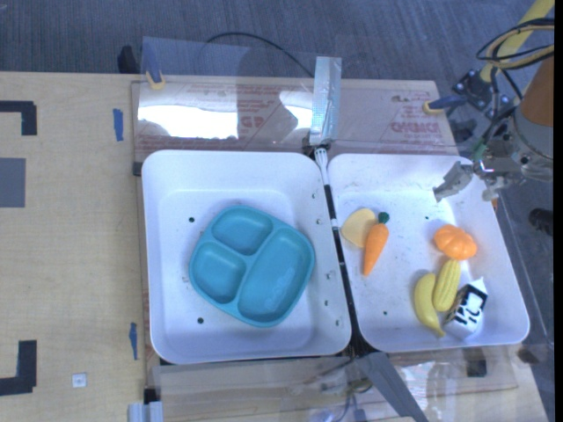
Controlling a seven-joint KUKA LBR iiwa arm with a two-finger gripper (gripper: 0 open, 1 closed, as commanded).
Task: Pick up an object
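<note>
Hovering at the upper right of the frame, the grey metal two-finger gripper (457, 181) hung over the far right corner of the right-hand shallow white plastic bin (400, 319); whether its jaws stood wide or narrow I could not tell from where I stood, and nothing showed between them. Yellow and black cables (515, 42) looped above it at the top right corner.

Lower in that same bin lay the toys. An orange plastic carrot with a green top (376, 244) rested near the bin's left wall, its upper end overlapping a pale yellow flat piece (355, 228). Toward the right side sat a small orange rounded toy (455, 242), and just below it a yellow corn cob (446, 283) lay against a yellow banana (427, 303). A black-and-white printed block (469, 307) touched them at the lower right.

The left-hand white bin (167, 236) held a teal plastic divided plate with three compartments (252, 265), sitting near its middle.
</note>
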